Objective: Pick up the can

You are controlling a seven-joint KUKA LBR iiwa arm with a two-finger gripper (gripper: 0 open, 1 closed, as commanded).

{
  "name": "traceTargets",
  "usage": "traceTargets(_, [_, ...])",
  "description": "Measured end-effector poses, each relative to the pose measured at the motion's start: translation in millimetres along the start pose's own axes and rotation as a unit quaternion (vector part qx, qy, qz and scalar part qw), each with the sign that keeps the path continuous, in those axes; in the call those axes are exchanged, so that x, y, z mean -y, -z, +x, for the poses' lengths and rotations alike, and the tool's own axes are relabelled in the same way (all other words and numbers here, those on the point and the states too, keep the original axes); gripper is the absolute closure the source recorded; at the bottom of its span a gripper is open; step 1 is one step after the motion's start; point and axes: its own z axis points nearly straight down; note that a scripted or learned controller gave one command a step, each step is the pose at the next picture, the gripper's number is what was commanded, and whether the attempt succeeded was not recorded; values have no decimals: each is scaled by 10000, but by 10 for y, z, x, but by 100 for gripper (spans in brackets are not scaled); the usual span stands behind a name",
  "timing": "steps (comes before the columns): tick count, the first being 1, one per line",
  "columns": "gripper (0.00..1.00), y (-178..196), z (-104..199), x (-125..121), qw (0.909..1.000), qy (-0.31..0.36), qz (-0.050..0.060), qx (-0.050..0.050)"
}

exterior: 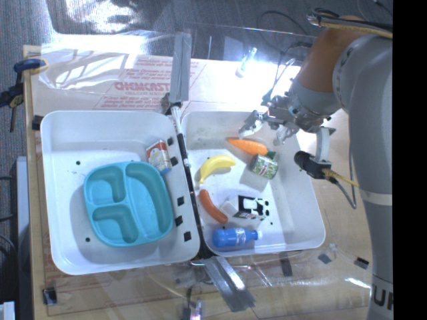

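Camera view: we see two white bins side by side on the bench. Left bin (57, 179) holds a blue divided tray (127, 203) lying flat, plus a small can (158, 156) with a red-and-white label, tipped against the bin's right wall just above the tray's upper right corner. That can is the task object and sits well apart from the arm. Right bin (303, 212) holds more: an orange carrot (247, 146) near the top, a yellow banana (215, 168) left of centre, a green-and-white carton (262, 169) just below the carrot's right end, an orange sausage-shaped piece (212, 207) lower left, a black-and-white patterned box (250, 207) beside it, and a blue bottle (233, 238) lying on its side along the bottom wall. We see the gripper (273, 127) over the top of the right bin, just above the carrot and carton, with the grey arm coming in from the right. Its fingers look spread, with nothing between them, though the metal parts are small and cluttered.
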Motion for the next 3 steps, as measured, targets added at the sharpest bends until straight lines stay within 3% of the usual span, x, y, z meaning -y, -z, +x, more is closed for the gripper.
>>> traceTargets(1, [0, -837, -76, 188, 9966, 814, -120, 33])
traceTargets(2, [0, -802, -93, 178, 9978, 664, -88, 14])
traceTargets(3, [0, -1062, 103, -32, 9998, -196, -24, 7])
